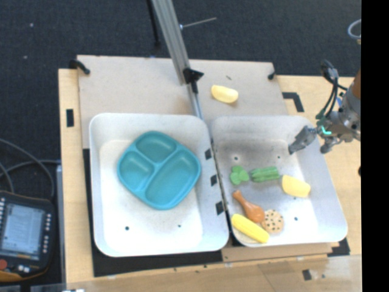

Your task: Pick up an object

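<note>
Two shallow white bins side by side on the bench, the left bin [97, 163] and the right bin [255, 132]. Reached in from 3 o'clock with the gripper [315, 142], poised over the right bin's 2 o'clock corner. Spread apart at the fingers [301, 141], released, with nothing between them. Kept well apart from every toy in the bin.

Scattered across the lower half of the right bin, five toy foods:
- Near the bin's centre, a green vegetable [255, 175].
- Just beside it at 4 o'clock, a yellow wedge [296, 186].
- Toward 7 o'clock, a chicken drumstick [248, 207], tilted, thick end toward the cookie.
- Touching that end, a chocolate-chip cookie [273, 221].
- Along the bin's 6 o'clock rim, a yellow corn cob [249, 228], just beside both drumstick and cookie.

Filled much of the left bin with a teal divided plate [159, 169], three compartments, lying flat.

Outside the bins, at 12 o'clock on the board, another yellow toy piece [224, 93]. Beside it toward 10 o'clock, a slanted aluminium rail [173, 35]. Off the bench at 8 o'clock, a control pendant [21, 227].
</note>
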Controlling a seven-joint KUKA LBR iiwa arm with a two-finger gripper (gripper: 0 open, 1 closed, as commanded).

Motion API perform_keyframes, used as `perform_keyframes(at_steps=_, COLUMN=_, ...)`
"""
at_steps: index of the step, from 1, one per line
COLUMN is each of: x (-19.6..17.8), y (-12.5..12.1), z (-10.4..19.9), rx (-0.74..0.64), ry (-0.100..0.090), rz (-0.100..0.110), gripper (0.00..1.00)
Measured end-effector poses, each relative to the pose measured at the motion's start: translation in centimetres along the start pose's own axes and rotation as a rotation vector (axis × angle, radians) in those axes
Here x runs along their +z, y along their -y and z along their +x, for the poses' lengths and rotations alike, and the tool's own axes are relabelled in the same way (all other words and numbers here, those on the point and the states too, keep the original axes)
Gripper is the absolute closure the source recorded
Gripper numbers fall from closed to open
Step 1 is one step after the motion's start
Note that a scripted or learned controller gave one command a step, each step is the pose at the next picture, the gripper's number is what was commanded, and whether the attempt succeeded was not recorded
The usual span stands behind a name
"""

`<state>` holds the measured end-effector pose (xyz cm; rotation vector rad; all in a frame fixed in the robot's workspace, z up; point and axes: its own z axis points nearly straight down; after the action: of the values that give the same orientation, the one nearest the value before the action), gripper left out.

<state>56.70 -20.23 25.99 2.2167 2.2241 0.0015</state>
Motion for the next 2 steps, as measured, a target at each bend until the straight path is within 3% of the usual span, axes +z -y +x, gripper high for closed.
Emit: perform_keyframes(at_steps=2, x=11.2, y=0.2, z=0.3, rx=0.004, ry=0.001, rz=0.007, gripper=0.00)
